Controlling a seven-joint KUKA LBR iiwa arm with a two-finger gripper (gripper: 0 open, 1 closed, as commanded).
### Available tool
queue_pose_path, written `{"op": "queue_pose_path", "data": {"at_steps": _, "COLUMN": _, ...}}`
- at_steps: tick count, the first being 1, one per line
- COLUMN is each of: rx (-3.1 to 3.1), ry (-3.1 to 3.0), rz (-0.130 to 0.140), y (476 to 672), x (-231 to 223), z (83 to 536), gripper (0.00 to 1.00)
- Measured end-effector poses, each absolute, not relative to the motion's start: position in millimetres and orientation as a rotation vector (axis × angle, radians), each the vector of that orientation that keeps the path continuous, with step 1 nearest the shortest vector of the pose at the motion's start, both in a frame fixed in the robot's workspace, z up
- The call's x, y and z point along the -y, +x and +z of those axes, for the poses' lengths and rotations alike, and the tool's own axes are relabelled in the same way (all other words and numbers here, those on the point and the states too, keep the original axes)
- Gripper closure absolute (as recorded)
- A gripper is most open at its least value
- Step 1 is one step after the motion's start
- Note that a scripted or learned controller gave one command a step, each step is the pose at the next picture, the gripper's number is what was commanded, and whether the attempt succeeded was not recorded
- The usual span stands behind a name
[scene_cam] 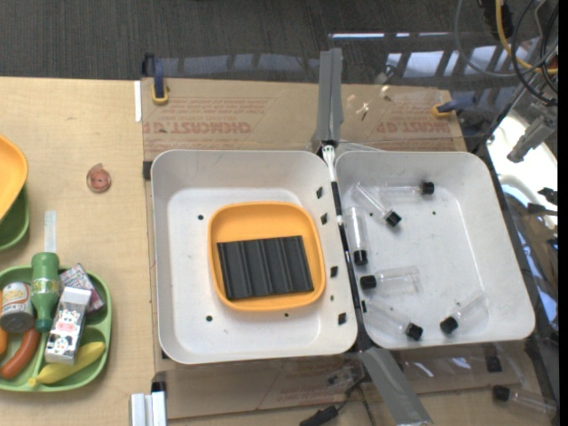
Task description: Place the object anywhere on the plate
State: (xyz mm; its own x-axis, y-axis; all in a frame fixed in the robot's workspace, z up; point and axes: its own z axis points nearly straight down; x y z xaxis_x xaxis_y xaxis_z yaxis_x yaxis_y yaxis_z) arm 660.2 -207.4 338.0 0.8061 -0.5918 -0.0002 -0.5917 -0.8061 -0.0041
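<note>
Several clear plastic tubes [379,205] with black caps lie scattered in the right bin [497,238]. The rounded square orange plate [266,256], bearing a ribbed dark mat [266,267], sits in the left bin [182,264]. Cardboard [231,114] covers the wooden desk [62,131].

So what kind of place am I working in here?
Likely a robotics lab test bench: two white bins on cardboard, clear tubes with black caps for picking, an orange plate, and toy food nearby.
</note>
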Motion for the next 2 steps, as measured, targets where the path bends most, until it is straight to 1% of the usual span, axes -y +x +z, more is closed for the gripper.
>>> {"op": "queue_pose_path", "data": {"at_steps": 1, "rx": -0.45, "ry": -3.104, "rz": -0.002, "y": 660.0, "x": 219.3, "z": 313.7, "gripper": 0.0}}
{"op": "queue_pose_path", "data": {"at_steps": 2, "rx": -0.367, "ry": -3.115, "rz": -0.003, "y": 660.2, "x": 218.9, "z": 303.2, "gripper": 0.0}}
